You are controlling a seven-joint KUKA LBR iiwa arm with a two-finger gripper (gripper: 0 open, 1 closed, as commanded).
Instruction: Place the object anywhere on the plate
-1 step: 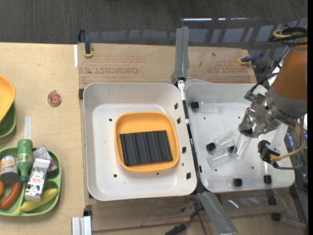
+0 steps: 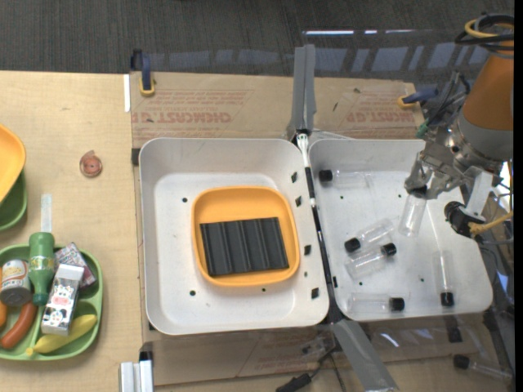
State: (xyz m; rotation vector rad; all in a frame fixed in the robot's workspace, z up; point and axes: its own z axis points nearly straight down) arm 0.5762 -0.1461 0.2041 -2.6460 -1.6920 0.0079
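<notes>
Clear vial (image 2: 411,216) hangs pinched in gripper (image 2: 422,188) over right bin (image 2: 339,300).
Transparent vials (image 2: 369,247) hard to make out; orange plate (image 2: 245,203) left; arm cut off right.

Even, bright overhead light fills the scene, with no hard shadows; only soft, faint shade sits under the rims of the left bin (image 2: 163,243) and the right bin (image 2: 470,296). The white bin floors are near overexposure, so the clear plastic tubes (image 2: 372,250) almost wash out against them. The floor (image 2: 245,11) at the top is dimmer. Focus is fairly sharp on the table (image 2: 65,121), softer at the arm (image 2: 490,96) near the right edge
</notes>
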